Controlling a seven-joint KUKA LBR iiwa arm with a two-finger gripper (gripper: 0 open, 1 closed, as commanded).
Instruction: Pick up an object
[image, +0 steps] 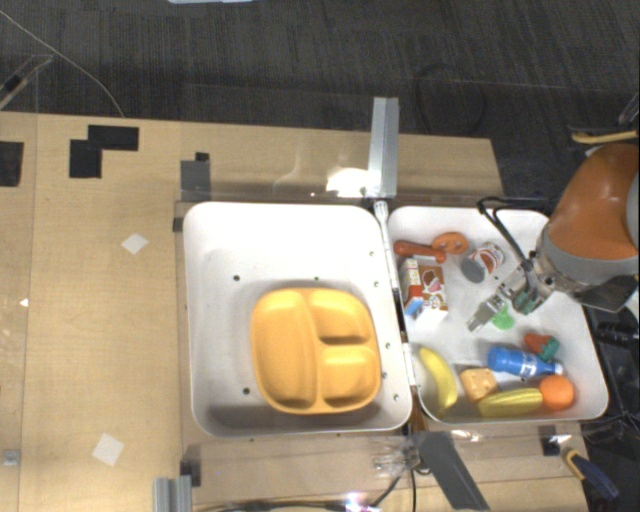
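My gripper (492, 312) hangs over the middle of the right bin (596, 345), reaching in from the right below the orange-banded wrist. A small green object (503, 321) lies right under its tip. Near it are a blue bottle (518, 362), a red and green piece (541, 345), a round can (478, 265) and a red and white box (422, 286). Along the bin's front lie a banana (436, 375), a tan block (478, 382), a yellow-green piece (510, 402) and an orange ball (558, 392). I see nothing lifted.
An orange tool (432, 246) lies at the right bin's far side. The left bin (215, 300) holds a yellow divided plate (314, 349). A metal post (384, 145) stands behind the wall between the bins. Black cables loop beside the arm.
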